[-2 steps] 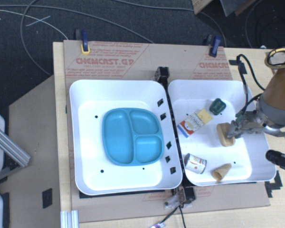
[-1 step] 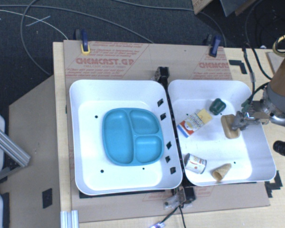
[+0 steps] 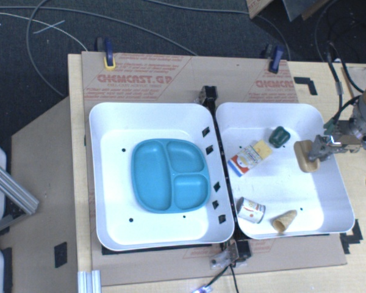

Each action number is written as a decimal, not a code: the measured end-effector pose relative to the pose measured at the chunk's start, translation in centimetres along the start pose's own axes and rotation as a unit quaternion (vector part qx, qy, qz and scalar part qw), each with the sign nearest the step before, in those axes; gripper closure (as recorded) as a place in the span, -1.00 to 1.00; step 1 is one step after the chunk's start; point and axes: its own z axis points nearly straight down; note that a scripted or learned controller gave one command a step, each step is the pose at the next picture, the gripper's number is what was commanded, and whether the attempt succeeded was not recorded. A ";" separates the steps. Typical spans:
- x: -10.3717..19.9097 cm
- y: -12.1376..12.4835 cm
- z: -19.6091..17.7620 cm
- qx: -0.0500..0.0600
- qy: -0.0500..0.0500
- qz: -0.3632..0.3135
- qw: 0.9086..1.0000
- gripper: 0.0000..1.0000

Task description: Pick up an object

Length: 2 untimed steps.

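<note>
The right bin [image 3: 329, 206] holds a small can [image 3: 251, 210], a packet [image 3: 251, 156] and a tan block [image 3: 304, 156] — the tool [image 3: 322, 149] touches that block (grip unclear).

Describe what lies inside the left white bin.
The left white bin holds one light blue plastic divided plate lying flat, its three compartments bare. Whatever bin floor is beneath that plate is covered.

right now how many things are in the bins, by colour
blue: 1, divided plate
green: 1, small object
tan: 2, block, cone
multicolour: 2, packet, can
total: 6
</note>
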 end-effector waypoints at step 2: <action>4.9 0.9 -3.9 0.004 0.002 -0.002 1.000 1.00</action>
